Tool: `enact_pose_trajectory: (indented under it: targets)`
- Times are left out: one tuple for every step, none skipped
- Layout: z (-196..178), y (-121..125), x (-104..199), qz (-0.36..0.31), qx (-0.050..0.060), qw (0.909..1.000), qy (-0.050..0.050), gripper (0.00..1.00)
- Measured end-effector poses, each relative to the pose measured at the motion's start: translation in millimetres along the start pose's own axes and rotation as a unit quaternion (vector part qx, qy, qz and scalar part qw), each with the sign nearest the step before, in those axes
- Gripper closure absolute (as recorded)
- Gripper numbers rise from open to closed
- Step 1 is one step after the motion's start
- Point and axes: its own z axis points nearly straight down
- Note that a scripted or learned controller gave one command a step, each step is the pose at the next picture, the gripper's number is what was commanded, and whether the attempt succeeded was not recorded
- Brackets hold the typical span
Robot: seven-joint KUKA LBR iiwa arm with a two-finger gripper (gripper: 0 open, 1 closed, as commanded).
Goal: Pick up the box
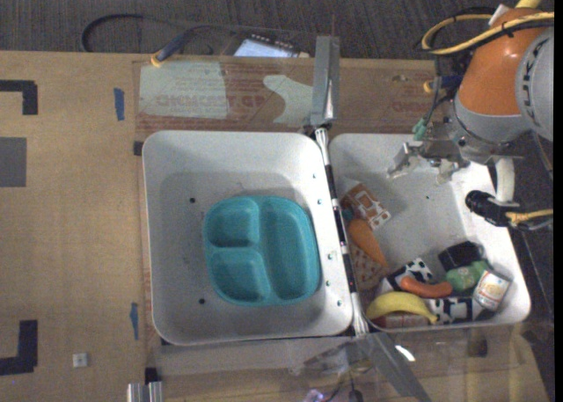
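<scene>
Over the right bin, far-right corner: we see the gripper (425, 156) hanging from the grey arm (528, 84) with its orange band.
Gripper state: we cannot tell how it is set, and we see nothing held in it.
Box: the box (366, 204), brown and white with printed markings, lies below and to the left of the gripper, near the wall that divides the two bins, tilted; it is apart from the gripper.
Right bin: the right bin (422, 207) has bare white floor directly beneath the gripper.
Carrot: an orange carrot (367, 243) lies just below the box, further from the gripper, along the same dividing wall.
Banana: a yellow banana (400, 307) rests at the near edge of the bin, well below the gripper.
Clutter: a black-and-white patterned item (420, 270), a black block (459, 256), a green piece (464, 276) and a small can (491, 289) sit in the near-right corner, well below the gripper and to its right.
Left bin: the left bin (176, 171), well to the gripper's left, holds a teal divided tray (261, 249).
</scene>
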Motion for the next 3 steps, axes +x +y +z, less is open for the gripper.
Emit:
enact_pose_trajectory:
  targets:
    - [41.4, -38.5, 12.8, 0.062, -0.014, 0.9980, -0.001, 0.00]
    - [74.2, 41.6, 8.5, 0.064, 0.000, 0.9979, 0.000, 0.00]
    - [62.3, 43.3, 10.7, 0.062, -0.003, 0.9981, -0.001, 1.00]
